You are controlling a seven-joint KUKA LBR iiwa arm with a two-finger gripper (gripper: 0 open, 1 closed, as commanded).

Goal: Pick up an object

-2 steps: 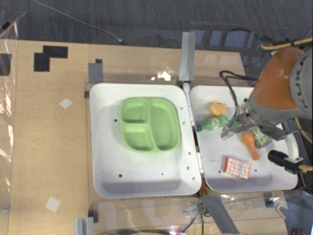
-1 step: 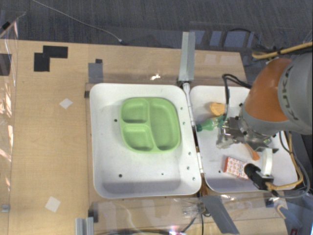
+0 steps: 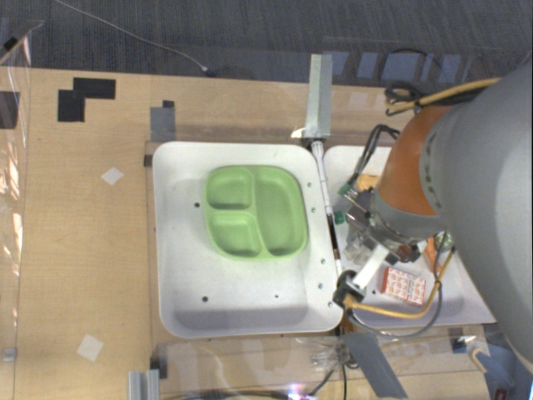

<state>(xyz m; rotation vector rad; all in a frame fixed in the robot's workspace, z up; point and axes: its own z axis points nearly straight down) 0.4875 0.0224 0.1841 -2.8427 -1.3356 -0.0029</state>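
Camera view: a green three-compartment plate lies in the left white bin, while the grey-and-orange arm hangs over the right bin. A red-and-white packet lies just beside the gripper, whose grip cannot be told

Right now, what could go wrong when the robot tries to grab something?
1. The arm covers most of the right bin, so things under it are hidden and the grab could miss.
2. The gripper sits close to the wall between the bins; it might bump it.
3. The red-and-white packet lies flat and thin, so it could slip away.
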